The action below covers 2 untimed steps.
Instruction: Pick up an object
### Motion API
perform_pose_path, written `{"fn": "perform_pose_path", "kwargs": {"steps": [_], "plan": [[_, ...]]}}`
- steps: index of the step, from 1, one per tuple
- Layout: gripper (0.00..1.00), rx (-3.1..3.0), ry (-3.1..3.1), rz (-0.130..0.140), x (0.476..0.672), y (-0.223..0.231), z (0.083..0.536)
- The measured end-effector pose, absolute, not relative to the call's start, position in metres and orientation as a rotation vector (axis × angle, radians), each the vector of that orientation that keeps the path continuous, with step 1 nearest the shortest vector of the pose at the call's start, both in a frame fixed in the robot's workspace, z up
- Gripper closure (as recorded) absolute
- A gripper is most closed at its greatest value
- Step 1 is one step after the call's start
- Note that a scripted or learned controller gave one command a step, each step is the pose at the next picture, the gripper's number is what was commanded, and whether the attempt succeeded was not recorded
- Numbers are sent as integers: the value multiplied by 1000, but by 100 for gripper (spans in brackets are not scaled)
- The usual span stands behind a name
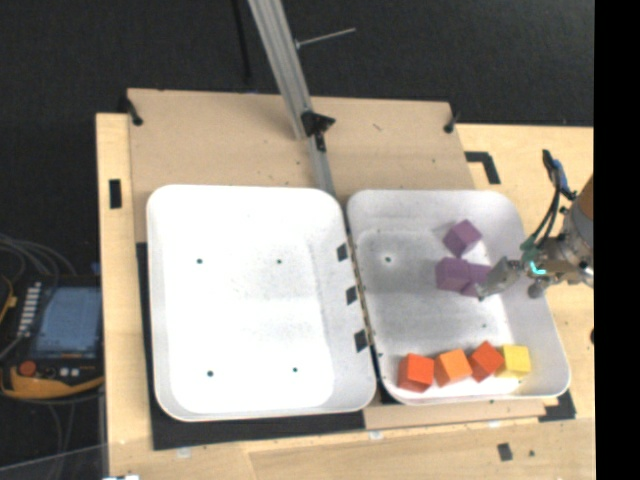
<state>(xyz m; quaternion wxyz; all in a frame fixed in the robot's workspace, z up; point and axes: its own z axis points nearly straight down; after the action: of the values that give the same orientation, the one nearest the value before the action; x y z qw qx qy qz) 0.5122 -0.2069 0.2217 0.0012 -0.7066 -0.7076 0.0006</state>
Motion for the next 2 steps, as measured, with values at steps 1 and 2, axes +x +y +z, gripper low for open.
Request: {"fn": "perform_pose_path", "kwargs": {"steps": [1, 2], "plan": [[0, -2221, -2224, -1, 513, -207, 224], [0, -2221, -2217, 5, 516, -205, 162]]}}
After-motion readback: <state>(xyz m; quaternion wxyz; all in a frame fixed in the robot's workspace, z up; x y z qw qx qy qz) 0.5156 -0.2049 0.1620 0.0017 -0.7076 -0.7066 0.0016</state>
